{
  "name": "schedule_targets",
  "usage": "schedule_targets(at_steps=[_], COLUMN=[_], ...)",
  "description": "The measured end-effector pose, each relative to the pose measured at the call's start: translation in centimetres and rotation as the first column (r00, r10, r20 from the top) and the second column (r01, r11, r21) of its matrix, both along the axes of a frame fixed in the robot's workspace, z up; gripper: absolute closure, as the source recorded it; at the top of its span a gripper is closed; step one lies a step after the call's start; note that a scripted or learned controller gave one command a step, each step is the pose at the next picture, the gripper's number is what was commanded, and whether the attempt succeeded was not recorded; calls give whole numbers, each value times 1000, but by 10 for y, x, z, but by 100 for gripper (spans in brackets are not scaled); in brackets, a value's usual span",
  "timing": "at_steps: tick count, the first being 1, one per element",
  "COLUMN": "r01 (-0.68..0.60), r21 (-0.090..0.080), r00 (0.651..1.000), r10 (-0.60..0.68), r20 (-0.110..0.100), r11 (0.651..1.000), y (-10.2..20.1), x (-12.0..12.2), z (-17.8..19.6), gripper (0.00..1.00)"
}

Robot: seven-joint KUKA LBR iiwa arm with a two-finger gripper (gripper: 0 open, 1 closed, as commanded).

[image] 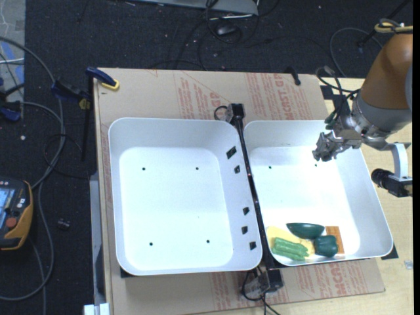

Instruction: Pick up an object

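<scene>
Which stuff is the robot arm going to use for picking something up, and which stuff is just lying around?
For the job:
gripper
right bin
dark green bowl-shaped piece
light green ridged piece
teal chunk
yellow flat piece
orange piece

Just lying about:
left bin
yellow-handled clamp
handheld device

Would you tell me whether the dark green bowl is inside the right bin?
Inside: the dark green bowl rests on the right bin's floor near its front edge.
</scene>
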State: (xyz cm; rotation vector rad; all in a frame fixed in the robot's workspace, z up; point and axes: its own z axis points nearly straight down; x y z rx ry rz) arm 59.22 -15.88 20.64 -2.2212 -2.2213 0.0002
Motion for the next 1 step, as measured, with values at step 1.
schedule_targets(at_steps=[1], r01=[2], r21=[1], r00=[1000], r10=[-2], r20=[-7], r11=[1000], y=[-9], x=[-66], z=[-117], gripper=[0])
